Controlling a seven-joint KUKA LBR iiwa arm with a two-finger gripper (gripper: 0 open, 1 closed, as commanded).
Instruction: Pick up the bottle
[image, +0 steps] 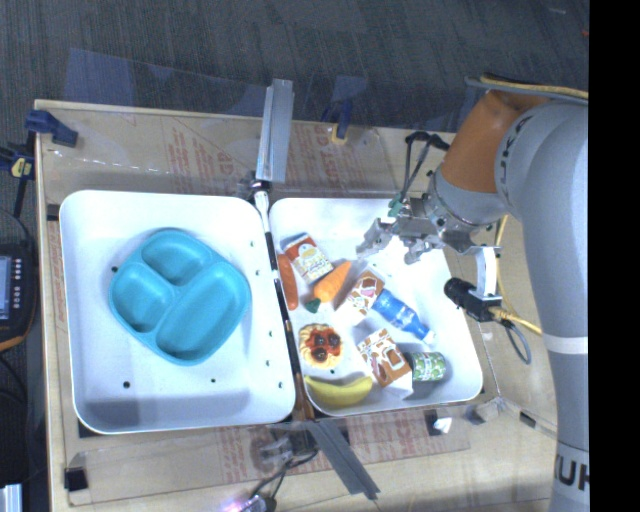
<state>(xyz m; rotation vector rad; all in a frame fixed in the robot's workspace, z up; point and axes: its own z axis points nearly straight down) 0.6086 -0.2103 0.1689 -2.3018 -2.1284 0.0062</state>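
The bottle is blue with a white label and lies on its side in the right bin, slanting from upper left to lower right. My gripper hangs over the back of that bin, up and slightly left of the bottle and apart from it. Its fingers stand open, with nothing between them. A small red-and-white carton lies between the gripper and the bottle's upper end.
Also in the right bin are a carrot, another carton, a banana, a round fruit piece, a carton and a green can. The left bin holds a blue divided plate.
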